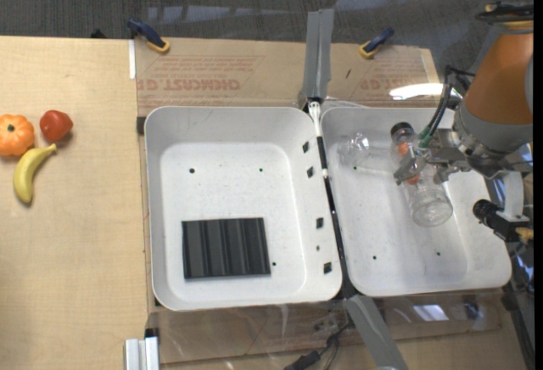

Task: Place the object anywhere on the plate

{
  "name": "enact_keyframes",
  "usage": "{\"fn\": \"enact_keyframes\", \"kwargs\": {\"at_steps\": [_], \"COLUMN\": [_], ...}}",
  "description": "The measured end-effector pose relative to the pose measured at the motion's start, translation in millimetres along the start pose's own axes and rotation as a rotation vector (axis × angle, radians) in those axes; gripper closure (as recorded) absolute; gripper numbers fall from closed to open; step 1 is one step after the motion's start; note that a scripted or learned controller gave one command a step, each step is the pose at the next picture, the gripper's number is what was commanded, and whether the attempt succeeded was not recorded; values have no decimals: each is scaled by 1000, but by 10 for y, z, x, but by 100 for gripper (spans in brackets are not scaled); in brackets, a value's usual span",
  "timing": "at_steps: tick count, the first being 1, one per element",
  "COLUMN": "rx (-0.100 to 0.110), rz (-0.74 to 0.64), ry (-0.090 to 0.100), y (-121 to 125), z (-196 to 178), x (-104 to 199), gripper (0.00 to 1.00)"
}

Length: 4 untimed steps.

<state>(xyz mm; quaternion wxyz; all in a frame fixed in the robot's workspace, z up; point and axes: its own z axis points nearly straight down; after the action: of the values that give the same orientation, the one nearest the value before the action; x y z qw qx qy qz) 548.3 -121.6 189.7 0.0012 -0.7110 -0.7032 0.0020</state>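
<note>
1. Over the right bin (475,275), the gripper (411,166) hangs low; whether it is wide or narrow I cannot tell.
2. Clear glasses (428,205) lie in that bin, one just below the gripper, another (361,149) to its left.
3. Left of that bin, the black plate (226,247) lies in the left bin (170,190).

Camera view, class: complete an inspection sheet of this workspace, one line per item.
Surface: two white bins side by side, left bin, right bin, on a wooden bench.
Job's things: dark ribbed plate in left bin; clear glass items in right bin.
Clutter: orange, tomato, banana on bench, left.
Grippers: tool over right bin.
Cables: black cable at wrist.
Surroundings: cardboard sheet, clamps.
</note>
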Motion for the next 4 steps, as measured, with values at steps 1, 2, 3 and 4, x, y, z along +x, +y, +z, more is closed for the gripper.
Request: {"fn": "enact_keyframes", "kwargs": {"at_steps": [1, 2, 3, 4], "rx": [-1, 1, 2, 7], "rz": [113, 246, 314, 313], "ry": [-1, -2, -1, -5], "y": [72, 122, -470, -470], "z": [-832, -926, -751, -823], "x": [545, 915, 1317, 1308], "gripper": [100, 100, 100, 100]}}
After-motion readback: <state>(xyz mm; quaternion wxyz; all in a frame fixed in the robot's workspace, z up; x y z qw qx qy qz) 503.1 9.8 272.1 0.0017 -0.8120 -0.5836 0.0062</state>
